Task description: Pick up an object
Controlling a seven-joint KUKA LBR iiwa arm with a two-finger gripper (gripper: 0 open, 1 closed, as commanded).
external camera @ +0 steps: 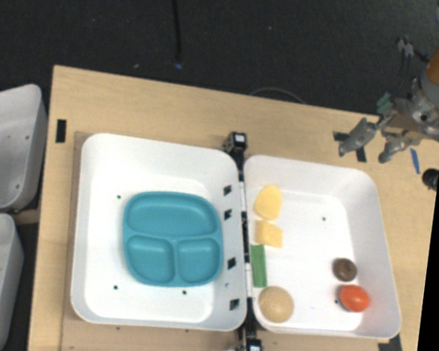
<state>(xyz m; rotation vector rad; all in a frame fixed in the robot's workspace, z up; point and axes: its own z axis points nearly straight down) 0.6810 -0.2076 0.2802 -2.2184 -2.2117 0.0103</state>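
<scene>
Hovering above the worktop [211,117] past the right bin's [378,191] far corner, the gripper [372,147] has its fingers spread, holding nothing. Reaching seems yet to begin; next it must descend onto one item, perhaps the red ball [354,298] beside the near rim.

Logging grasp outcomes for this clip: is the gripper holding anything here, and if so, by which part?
Nothing is held. The gripper hangs open above the bench, outside the right bin's far corner, with nothing between its fingers. All the items lie in the bins.

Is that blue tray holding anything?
Empty. The blue plastic three-compartment tray lies flat in the left white bin, all compartments showing bare blue.
</scene>
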